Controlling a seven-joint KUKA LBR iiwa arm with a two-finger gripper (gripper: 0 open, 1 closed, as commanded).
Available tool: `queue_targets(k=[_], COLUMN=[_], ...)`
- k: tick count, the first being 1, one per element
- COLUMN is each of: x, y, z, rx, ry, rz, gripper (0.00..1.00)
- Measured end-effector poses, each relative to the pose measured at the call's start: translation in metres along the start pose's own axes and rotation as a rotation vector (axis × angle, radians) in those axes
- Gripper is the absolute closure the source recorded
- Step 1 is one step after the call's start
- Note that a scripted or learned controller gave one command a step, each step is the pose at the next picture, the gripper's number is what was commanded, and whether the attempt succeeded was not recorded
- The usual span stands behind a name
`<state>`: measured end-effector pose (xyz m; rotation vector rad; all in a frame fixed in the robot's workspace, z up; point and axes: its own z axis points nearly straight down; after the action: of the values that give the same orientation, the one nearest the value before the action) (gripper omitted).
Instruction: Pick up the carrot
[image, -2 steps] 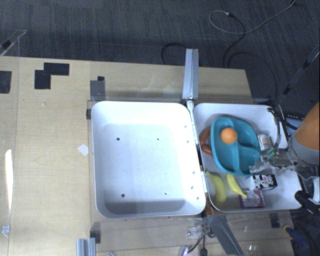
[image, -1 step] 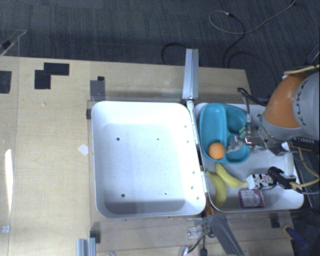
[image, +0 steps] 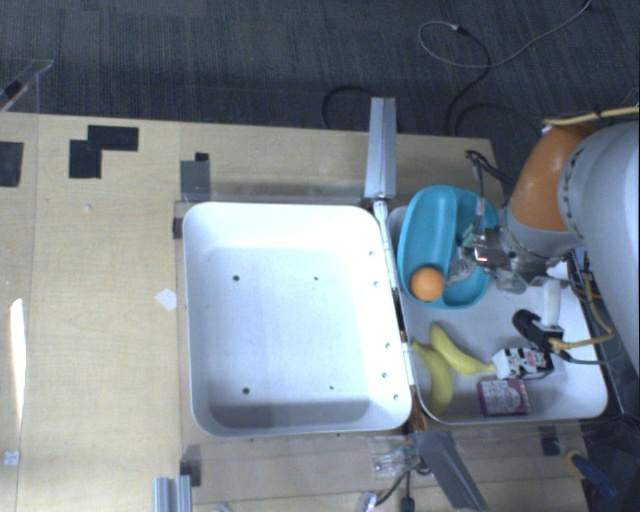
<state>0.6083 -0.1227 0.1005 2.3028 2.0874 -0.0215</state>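
arm (image: 585, 190) covers right bin (image: 590, 395), blue bowl (image: 440, 245) tilted, jaws unclear

Two shallow white plastic bins stand side by side on the bench: the left bin (image: 200, 330) and the right bin (image: 580, 395).

In the right bin:
- One tilted turquoise plastic bowl (image: 437, 235), at the far side.
- One round orange fruit (image: 427, 284), at the bowl's lower rim.
- Two curved yellow bananas at the near left: the smaller one (image: 457, 352) and the paler one (image: 437, 378).
- One small dark purple packet (image: 502, 397), near the front.

One grey arm with one orange band (image: 545, 185) reaches in from the right.
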Motion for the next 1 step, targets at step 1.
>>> queue_targets(k=[1], x=[-0.0022], y=[0.0156], z=[0.0014], rx=[0.004], ry=[0.007], rz=[0.079], gripper=[0.0])
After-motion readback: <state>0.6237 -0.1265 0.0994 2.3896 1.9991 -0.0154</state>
